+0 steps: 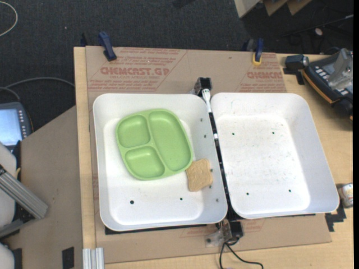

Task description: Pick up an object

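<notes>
A green plate (153,144) with three compartments lies in the left white bin (112,200), a little left of the bin's middle. A small tan piece that looks like a cracker or slice of bread (199,175) rests just off the plate's lower right corner, close to the bin's right wall. The right white bin (314,161) has only dark specks on its floor.
Both bins sit on a cardboard sheet (140,66) held by blue clamps (106,45) at the back. A black clip (203,86) sits where the bins meet. Dark equipment (331,77) lies at the far right edge, cables (230,245) at the front.
</notes>
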You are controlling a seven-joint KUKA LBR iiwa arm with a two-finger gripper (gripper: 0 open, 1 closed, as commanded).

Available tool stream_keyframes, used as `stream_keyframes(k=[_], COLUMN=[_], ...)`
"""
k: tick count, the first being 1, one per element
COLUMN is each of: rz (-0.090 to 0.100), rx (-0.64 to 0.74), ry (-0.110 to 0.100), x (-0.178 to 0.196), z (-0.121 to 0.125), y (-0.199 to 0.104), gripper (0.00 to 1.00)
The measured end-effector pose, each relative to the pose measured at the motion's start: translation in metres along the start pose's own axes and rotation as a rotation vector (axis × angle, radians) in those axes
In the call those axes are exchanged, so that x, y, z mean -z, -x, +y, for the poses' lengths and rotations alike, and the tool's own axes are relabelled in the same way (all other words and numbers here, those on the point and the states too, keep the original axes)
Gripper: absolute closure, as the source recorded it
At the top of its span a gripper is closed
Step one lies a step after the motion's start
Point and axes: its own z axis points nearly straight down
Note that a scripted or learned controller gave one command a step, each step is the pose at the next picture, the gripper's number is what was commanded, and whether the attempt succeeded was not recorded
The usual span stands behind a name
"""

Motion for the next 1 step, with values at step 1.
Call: stream_keyframes(k=[1], rz=[0.003], rx=[0.006], ry=[-0.035], x=[-0.1217], z=[-0.0040], y=[-0.0829], gripper=[1.00])
